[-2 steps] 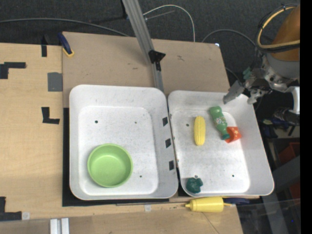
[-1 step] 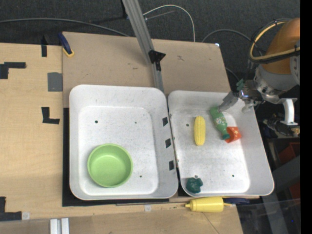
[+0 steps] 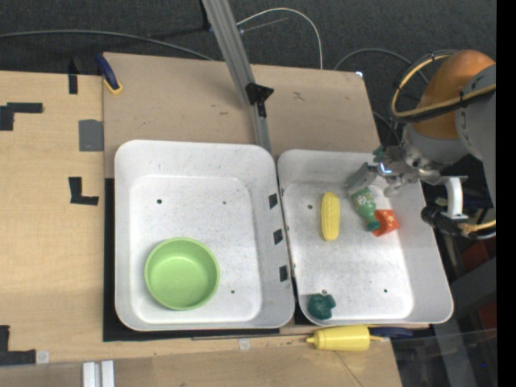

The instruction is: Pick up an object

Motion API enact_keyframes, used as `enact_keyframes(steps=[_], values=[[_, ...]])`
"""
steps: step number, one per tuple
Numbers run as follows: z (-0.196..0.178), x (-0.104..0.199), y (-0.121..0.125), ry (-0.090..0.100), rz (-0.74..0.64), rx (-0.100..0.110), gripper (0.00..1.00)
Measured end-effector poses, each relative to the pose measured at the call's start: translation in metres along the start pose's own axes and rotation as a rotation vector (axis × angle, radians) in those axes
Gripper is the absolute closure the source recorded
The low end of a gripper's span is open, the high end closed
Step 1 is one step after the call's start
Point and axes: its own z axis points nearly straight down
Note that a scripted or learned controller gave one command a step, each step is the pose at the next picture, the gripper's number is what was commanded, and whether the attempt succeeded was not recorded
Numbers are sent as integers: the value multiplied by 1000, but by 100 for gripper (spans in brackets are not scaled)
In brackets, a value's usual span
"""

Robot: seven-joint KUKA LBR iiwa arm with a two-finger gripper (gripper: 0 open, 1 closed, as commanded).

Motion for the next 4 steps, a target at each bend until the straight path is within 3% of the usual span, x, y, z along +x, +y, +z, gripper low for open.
enact_keyframes(steps=[1, 2, 4], values=[[-14, 0, 1, -2, -2, -5, 100], [-74, 0, 10, -3, 0, -12, 100], [-149, -4, 7, -2, 0, -9, 100]])
